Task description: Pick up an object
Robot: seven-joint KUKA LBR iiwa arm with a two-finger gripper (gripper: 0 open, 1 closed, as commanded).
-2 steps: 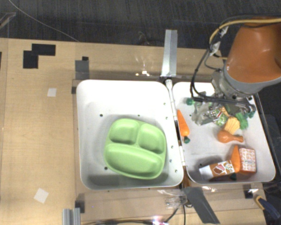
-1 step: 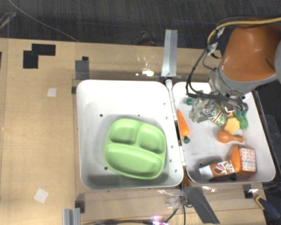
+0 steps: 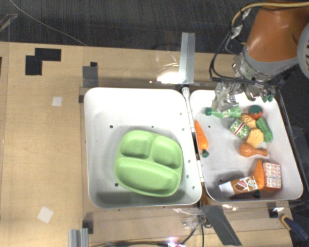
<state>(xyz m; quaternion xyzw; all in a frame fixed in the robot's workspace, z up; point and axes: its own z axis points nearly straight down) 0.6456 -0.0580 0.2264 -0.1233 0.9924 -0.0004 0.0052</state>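
Hovering low over the right bin (image 3: 293, 187), the pincer (image 3: 227, 99) sits right at a green bottle (image 3: 224, 112) — can't tell its state. Toys cluster there — probably why it's aiming there.

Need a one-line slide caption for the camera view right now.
KUKA arm's gripper poised over the toy food pile in the right bin; green divided tray lies in the left bin.
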